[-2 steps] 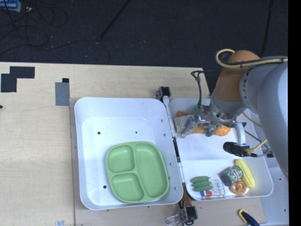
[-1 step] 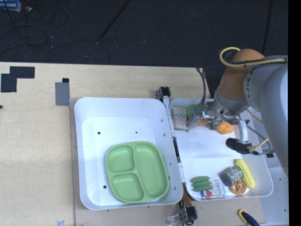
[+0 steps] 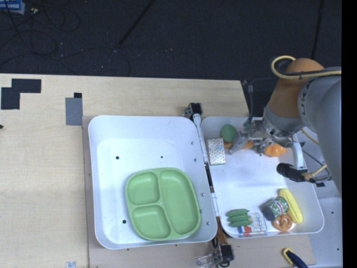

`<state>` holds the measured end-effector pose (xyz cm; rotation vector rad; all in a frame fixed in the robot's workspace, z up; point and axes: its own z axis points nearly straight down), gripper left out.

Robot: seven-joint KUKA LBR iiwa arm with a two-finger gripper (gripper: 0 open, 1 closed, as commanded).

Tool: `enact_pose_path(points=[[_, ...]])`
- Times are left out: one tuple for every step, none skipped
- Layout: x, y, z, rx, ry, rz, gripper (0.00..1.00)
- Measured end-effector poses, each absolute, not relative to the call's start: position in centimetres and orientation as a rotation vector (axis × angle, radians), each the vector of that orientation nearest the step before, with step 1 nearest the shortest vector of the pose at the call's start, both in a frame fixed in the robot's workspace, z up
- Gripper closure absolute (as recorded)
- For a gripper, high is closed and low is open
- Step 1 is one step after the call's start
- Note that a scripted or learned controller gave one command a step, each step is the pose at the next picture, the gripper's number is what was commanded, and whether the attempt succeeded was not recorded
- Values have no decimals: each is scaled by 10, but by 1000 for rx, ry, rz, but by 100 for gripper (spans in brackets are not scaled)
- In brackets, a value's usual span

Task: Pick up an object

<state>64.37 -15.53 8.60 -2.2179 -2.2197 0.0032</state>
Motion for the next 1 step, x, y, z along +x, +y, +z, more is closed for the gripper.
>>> enact_pose_path(points=[[645, -187, 85, -2204, -2216, -8, 0]])
